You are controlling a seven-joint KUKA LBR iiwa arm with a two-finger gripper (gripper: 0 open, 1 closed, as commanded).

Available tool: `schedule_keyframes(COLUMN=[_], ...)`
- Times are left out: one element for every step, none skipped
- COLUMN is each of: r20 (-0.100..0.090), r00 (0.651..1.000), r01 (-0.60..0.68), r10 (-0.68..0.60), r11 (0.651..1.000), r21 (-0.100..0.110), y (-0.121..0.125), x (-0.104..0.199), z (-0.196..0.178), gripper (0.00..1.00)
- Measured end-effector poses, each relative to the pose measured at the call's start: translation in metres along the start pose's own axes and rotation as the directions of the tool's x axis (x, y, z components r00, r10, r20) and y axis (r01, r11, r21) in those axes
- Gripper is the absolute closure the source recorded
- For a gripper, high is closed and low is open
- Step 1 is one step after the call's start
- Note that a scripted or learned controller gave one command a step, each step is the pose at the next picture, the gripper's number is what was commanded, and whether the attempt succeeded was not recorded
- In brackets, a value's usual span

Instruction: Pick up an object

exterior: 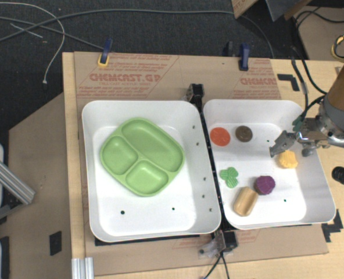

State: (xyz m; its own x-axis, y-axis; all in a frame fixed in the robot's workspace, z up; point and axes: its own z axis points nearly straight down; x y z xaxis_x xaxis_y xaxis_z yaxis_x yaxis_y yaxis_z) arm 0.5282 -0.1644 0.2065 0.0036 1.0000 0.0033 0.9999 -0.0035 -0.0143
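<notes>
The bench (160,77) carries a cardboard sheet printed with red letters, clamped at its far edge by two blue clips. Two shallow white bins sit side by side on it, touching along a black hinge line down the middle.

The left bin (102,214) holds one thing: a light green divided plate (142,156) with three compartments, lying flat and turned at a slant, nearer the bin's far-left part than its near edge.

The right bin (311,208) holds the small items. The grey arm (341,106) reaches in over its right edge, its orange band just showing at the top. The claw (293,146) hangs low over the right side of this bin, directly above a yellow lump (287,159) that lies by the right wall. The lump is just beneath the metal parts, but whether the claw is spread or pinching cannot be told from this angle.

Near the bin's near edge a tan cylinder (245,201) lies tilted, almost touching a purple ball (265,184) just beyond it. A green leafy piece (229,176) lies close to the left wall. Toward the far-left corner sit an orange disc (220,136) and, just beside it on the right, a brown round piece (244,133).
</notes>
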Motion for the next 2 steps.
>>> schedule_keyframes(r20=[0.003, 0.001], r00=[1.000, 1.000], r01=[0.004, 0.004], r10=[-0.004, -0.004], r11=[1.000, 1.000], r21=[-0.014, -0.008], y=[0.003, 0.006], x=[0.001, 0.002], z=[-0.007, 0.035], gripper=[0.00, 0.00])
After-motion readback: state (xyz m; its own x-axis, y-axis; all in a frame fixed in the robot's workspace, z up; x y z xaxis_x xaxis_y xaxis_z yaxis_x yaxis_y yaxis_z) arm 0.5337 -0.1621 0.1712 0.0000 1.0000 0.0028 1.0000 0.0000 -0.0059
